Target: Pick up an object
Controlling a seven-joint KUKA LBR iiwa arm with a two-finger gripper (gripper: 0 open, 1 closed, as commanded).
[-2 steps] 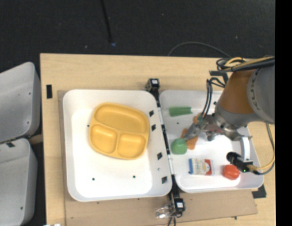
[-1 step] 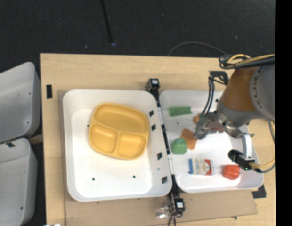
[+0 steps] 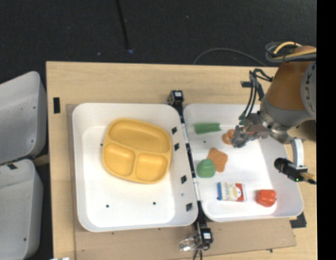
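The pincer (image 3: 239, 136) was found low over the right bin (image 3: 282, 210), near that bin's far middle, at the end of the grey arm (image 3: 287, 93) reaching in from the right. Its tip was seen just beside, and partly over, a small orange piece (image 3: 228, 138); whether contact was made could not be told. How far the pincer stood open, and whether anything was held in it, could not be told. A green bar (image 3: 207, 128) was noted to the left of the tip, near the bin's far wall. Nearer the camera, an orange lump (image 3: 218, 158) was observed touching a green round object (image 3: 205, 169). Further forward, a small white carton (image 3: 231, 192) with red and blue print was recorded lying flat, with a red object (image 3: 266, 197) to its right. In the left bin (image 3: 89, 199), a yellow divided plate (image 3: 137, 150) with three compartments was found, well apart from the pincer.
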